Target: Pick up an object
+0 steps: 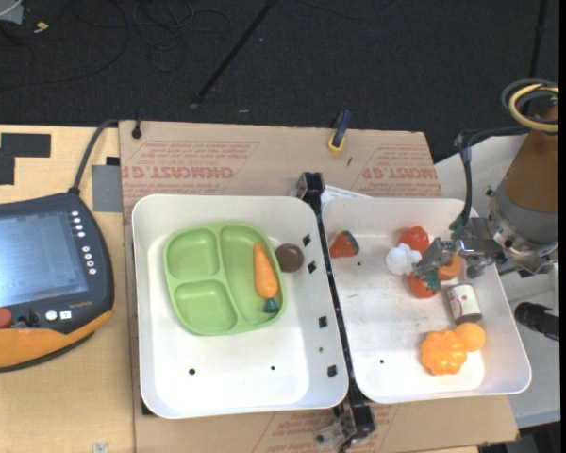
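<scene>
My gripper (438,260) hangs low over the back right part of the right bin (396,385). It sits among a cluster of toys: a red tomato (413,239) behind it, a white piece (399,260) to its left and a red-orange piece (422,285) just below it. A small white can with a red label (463,302) lies to the front right of the gripper. Nearer the front are an orange pepper (443,351) and a small orange ball (470,335). A strawberry (344,244) lies by the bin's left wall. Nothing is visibly lifted.
The left bin (226,385) holds a green divided plate (203,300) with a carrot (265,269) on it and a brown ball (289,257) beside it. A control pendant (33,262) lies at the far left. The arm's body (533,192) stands over the right edge.
</scene>
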Controlling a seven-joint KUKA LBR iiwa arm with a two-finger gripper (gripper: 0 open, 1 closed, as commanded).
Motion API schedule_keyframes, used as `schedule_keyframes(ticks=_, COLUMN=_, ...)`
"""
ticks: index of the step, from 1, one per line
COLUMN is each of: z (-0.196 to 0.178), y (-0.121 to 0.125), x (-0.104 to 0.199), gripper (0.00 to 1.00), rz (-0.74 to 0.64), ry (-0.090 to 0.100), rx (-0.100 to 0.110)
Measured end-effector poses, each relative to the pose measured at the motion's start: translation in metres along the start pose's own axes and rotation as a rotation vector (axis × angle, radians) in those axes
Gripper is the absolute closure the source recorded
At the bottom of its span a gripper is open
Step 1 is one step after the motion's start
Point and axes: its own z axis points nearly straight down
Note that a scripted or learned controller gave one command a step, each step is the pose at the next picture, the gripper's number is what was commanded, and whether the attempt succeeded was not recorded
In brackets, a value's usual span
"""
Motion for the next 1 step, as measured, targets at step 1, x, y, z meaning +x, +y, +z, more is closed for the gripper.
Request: schedule_keyframes(ticks=1, z=-0.0097, y=-0.0003, x=-0.0011, gripper=1.00, rz=0.001, ry=0.001, rx=0.002)
